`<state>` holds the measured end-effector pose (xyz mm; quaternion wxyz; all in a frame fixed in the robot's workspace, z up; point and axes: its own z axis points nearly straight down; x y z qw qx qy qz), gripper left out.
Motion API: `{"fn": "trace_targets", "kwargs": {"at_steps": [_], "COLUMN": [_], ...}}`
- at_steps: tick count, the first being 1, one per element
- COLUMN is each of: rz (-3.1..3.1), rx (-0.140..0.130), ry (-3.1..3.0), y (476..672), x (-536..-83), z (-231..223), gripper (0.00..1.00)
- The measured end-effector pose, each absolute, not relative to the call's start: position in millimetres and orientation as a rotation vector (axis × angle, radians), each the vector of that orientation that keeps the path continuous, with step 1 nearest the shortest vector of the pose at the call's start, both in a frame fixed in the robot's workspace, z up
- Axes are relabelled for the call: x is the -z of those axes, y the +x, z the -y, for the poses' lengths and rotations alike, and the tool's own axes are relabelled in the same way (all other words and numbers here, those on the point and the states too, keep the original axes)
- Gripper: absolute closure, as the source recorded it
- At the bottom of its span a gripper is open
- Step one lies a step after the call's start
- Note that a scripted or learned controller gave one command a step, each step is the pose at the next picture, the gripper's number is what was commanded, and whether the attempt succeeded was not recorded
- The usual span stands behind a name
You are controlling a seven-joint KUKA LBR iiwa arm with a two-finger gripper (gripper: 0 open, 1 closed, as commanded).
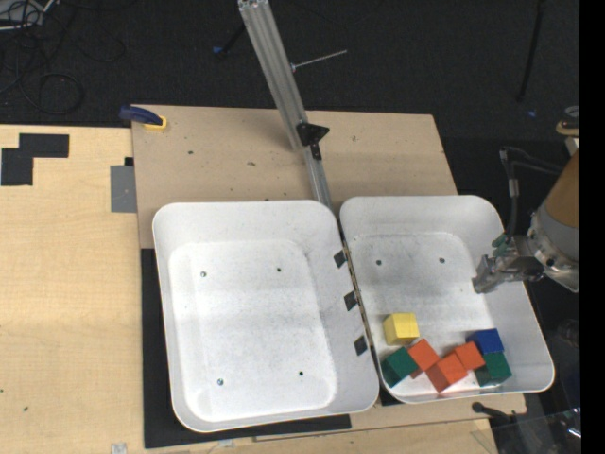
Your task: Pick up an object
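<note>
Several small blocks lie at the near end of the right bin (pixel 427 220): a yellow block (pixel 401 327), a green block (pixel 399 364), an orange block (pixel 423 355), a larger orange-red block (pixel 452 367), a blue block (pixel 487 340) and a dark green block (pixel 493 371). My gripper (pixel 493 270) hangs over the right rim of the right bin, up and to the right of the blocks and well apart from them. Nothing shows between its fingers.
The left bin (pixel 248 310) sits beside the right one, joined by dark clips along the shared rim. A slanted aluminium rail (pixel 282 74) rises behind the bins. A blue-and-yellow tool (pixel 144 116) lies at the bench's far left corner.
</note>
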<state>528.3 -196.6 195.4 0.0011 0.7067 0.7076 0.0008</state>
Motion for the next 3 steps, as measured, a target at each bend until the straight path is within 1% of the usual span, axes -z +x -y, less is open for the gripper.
{"fn": "trace_targets", "kwargs": {"at_steps": [1,2,3], "rz": [-2.223,-2.229,-2.228], "rx": [-0.001,-0.002,-0.002], "ry": [2.22,2.217,2.217], "y": [528.7,545.8,554.0], "x": [-215,-226,-233], "z": [197,150,99], "gripper": [1.0,1.0,1.0]}}
